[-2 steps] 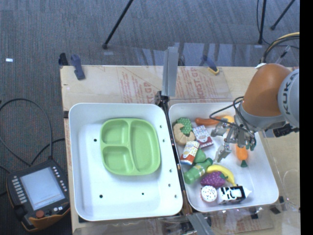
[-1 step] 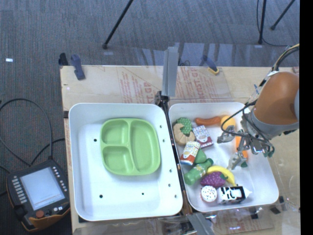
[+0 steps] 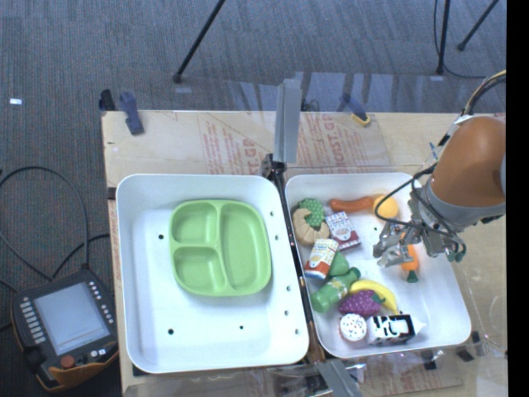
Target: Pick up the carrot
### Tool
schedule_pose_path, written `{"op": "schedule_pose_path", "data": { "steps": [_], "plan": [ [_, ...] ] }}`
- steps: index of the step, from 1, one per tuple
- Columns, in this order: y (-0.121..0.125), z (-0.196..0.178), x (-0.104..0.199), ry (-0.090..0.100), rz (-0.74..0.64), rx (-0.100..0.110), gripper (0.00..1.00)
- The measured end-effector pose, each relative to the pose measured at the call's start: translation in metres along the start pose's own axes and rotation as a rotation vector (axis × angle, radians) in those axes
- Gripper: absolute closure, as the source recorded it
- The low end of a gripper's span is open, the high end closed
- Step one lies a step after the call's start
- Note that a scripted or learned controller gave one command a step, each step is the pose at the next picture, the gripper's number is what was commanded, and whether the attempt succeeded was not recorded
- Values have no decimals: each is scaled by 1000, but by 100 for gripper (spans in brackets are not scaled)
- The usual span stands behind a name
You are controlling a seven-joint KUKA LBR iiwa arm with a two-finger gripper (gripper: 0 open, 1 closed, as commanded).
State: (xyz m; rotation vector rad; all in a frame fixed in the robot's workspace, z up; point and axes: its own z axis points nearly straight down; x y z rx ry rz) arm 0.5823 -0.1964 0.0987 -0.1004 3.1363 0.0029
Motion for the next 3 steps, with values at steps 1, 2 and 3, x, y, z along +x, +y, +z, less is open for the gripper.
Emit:
{"op": "schedule_pose_path", "data": {
  "steps": [1, 2, 3],
  "plan": [
    [10, -64, -14, -5, 56, 3, 100],
    [-11, -15, 70, 9, 118, -1, 100],
    [-11, -17, 68, 5, 116, 0, 0]
  ]
}}
